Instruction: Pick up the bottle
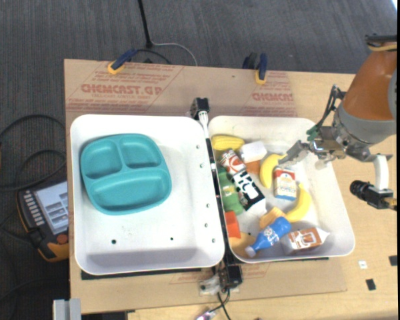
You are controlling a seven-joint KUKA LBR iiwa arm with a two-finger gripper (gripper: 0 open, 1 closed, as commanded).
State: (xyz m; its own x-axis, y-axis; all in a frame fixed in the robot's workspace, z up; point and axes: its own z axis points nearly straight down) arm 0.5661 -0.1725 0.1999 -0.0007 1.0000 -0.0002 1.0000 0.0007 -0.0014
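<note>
The bottle [269, 236] is small and blue with a blue cap and a white label. It lies on its side near the front edge of the right bin [339, 205], cap towards the lower left. My gripper [296, 152] hangs over the back right part of that bin, above a banana and well behind the bottle. Nothing shows held in it.
The right bin is crowded: a banana [299, 207], a red and white carton [286, 183], a black and white tube [245, 185], an orange carton [306, 239] beside the bottle, and yellow, green and orange pieces. A teal divided plate [125, 172] lies in the left bin [87, 245].
</note>
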